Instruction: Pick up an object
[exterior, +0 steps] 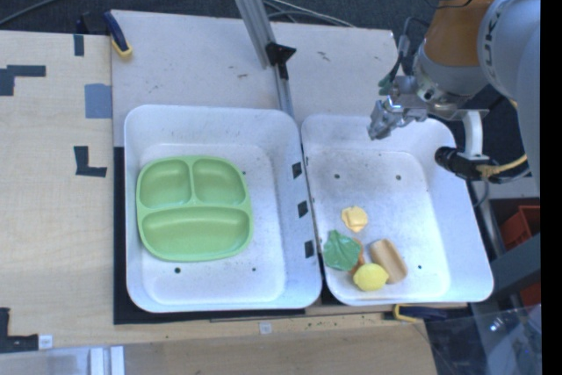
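Right white bin (457, 215), 6 o'clock corner: small yellow plastic lemon (371, 277), tan bread-like piece (389, 258), green leafy toy (342, 251), pale yellow lump (354, 219). Gripper (383, 124) at 12 o'clock rim (open or clenched: cannot tell). Left bin: green divided plastic plate (194, 208).

Arm (492, 22) cut off at right edge

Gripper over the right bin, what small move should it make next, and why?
Probably move toward the bin's near end and start lowering. The gripper hangs above the far rim of the right bin, while the toys cluster at the near end: a lemon, a green leaf and a bread roll.
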Controlling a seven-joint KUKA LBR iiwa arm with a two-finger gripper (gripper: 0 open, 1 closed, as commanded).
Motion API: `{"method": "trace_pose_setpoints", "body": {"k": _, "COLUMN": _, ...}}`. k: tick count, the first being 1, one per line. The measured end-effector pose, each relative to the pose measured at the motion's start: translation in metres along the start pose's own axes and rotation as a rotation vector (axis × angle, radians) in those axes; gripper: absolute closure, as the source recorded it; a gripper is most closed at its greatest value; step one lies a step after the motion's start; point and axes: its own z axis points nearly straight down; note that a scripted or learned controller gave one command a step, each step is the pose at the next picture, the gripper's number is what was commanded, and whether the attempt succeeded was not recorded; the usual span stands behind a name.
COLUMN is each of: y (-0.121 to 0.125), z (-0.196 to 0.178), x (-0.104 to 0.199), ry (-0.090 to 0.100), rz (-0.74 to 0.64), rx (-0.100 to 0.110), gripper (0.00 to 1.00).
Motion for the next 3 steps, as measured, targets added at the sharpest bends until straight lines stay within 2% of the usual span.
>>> {"method": "trace_pose_setpoints", "body": {"k": 1, "y": -0.017, "z": -0.001, "x": 0.059, "ry": 0.002, "rz": -0.004, "rx": 0.005, "gripper": 1.00}}
{"method": "trace_pose_setpoints", "body": {"k": 3, "y": -0.018, "z": -0.006, "x": 0.176, "ry": 0.003, "rz": -0.006, "rx": 0.006, "gripper": 1.00}}
